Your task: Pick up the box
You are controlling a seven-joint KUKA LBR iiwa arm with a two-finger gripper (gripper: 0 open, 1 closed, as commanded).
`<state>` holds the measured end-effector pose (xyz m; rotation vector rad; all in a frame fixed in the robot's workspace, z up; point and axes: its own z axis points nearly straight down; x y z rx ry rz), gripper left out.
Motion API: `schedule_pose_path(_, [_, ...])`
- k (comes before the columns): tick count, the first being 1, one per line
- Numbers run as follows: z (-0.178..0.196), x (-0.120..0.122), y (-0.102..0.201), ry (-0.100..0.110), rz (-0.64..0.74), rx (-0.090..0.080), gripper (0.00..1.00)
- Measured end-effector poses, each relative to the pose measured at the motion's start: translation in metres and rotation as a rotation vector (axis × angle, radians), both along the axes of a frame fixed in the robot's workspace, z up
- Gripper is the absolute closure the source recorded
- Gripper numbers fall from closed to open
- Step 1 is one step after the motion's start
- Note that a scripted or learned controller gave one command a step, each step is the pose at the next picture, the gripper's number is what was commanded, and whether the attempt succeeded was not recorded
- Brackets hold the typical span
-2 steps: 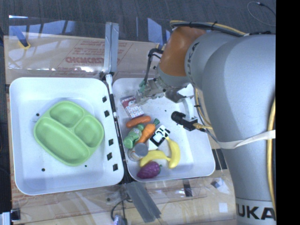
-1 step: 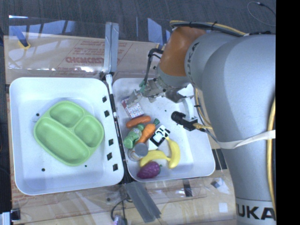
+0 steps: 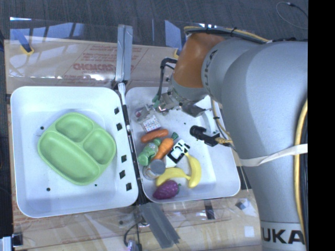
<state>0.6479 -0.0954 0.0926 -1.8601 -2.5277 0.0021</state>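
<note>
Looming over the right bin (image 3: 225, 184), our arm (image 3: 261, 119) hangs its gripper (image 3: 166, 102) just above and to the right of the box (image 3: 150, 123), whose long axis slants across the bin, and we cannot tell how its fingers stand.

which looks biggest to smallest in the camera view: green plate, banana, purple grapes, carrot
1. green plate, by far the largest.
2. banana.
3. carrot and purple grapes look about alike in size, so I would not rank one over the other.
</note>
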Motion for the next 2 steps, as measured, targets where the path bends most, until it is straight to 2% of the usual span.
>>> schedule_pose_path(1, [0.010, 0.000, 0.000, 0.001, 0.003, 0.000, 1.00])
schedule_pose_path(2, [0.100, 0.009, 0.068, -0.002, -0.053, -0.001, 1.00])
